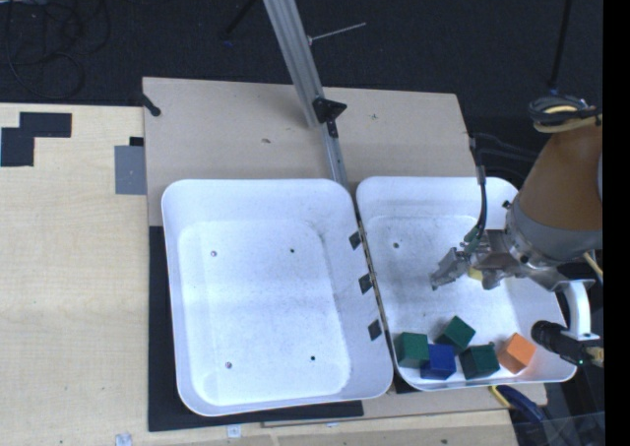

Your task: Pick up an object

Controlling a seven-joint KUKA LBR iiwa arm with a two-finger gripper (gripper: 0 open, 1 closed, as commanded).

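The blocks lie bunched at the near edge of the right bin (433, 198): a green block (412, 347), a second green block (457, 332) tilted beside it, a blue block (440, 362), a third green block (479, 361), and an orange block (516, 352) at the corner. The gripper (455, 267) hangs over the bin's bare middle, apart from them. Whether its fingers are spread or closed I cannot tell, and nothing shows between them.

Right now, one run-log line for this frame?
phase: approach | claw: over right bin, nothing seen in it | blocks: green, blue, orange clustered at right bin's near edge | left bin: no blocks
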